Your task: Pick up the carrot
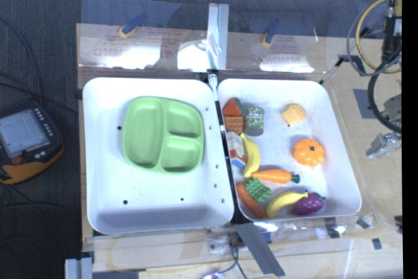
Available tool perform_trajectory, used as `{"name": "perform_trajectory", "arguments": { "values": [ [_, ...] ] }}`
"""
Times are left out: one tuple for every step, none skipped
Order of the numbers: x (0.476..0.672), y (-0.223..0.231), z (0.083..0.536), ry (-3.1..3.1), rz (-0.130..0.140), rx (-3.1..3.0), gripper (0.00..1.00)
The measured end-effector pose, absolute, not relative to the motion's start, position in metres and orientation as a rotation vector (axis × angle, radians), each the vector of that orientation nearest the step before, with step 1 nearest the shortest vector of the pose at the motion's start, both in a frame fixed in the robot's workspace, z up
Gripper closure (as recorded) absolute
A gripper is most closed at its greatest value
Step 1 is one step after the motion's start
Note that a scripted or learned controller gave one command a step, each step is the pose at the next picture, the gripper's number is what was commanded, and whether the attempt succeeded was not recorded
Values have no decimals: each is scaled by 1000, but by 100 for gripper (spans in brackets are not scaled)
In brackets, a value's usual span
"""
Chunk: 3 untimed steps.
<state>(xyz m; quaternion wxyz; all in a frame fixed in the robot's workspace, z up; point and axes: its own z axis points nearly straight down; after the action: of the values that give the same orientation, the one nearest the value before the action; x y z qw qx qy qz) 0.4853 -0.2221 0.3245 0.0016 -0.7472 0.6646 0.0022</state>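
Lying in the right bin (339,140), the carrot (274,175) waits toward the front edge.
Its blunt end touches a banana (251,155), and its green tip points at the bin's right edge, below the pumpkin (309,152). A grey gripper (384,144) sits outside the bin's right edge, partly cut off and small; whether it is open or closed cannot be told.
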Motion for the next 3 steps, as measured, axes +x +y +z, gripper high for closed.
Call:
{"name": "perform_trajectory", "arguments": {
  "values": [
    [499,-215,317,1709,9,-2630,100],
    [494,-212,361,1175,4,-2908,100],
    [528,-212,336,538,6,-3088,100]
  ]
}}
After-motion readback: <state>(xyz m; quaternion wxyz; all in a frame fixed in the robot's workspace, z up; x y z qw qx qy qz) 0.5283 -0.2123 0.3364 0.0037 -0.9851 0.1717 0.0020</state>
